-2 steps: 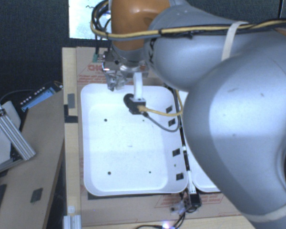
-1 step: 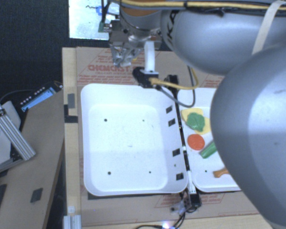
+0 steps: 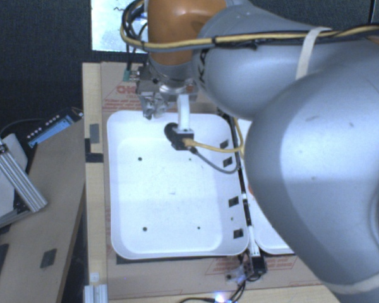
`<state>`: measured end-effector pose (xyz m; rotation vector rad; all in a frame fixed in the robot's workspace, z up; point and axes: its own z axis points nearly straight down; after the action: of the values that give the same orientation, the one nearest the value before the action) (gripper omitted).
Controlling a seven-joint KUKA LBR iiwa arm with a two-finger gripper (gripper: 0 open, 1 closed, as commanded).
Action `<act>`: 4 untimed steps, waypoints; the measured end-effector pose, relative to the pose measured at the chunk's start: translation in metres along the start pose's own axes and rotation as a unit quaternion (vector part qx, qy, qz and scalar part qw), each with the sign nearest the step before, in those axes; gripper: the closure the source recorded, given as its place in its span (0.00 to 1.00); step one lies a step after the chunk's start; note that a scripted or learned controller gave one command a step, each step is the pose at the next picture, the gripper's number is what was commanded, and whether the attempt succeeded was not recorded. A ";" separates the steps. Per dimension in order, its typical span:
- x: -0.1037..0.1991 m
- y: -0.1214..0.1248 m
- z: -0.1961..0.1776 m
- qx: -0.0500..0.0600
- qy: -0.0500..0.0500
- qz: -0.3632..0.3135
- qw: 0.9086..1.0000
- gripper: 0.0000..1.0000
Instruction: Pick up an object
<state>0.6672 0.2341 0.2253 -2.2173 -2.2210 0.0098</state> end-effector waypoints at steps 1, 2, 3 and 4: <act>0.000 0.002 -0.079 -0.007 0.002 -0.001 1.000 1.00; 0.000 0.001 -0.004 -0.002 0.000 0.000 1.000 1.00; -0.035 -0.063 0.076 0.003 -0.001 0.001 1.000 1.00; 0.003 -0.036 -0.068 -0.012 0.005 -0.003 1.000 1.00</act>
<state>0.6315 0.2371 0.2933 -2.2184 -2.2348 -0.0277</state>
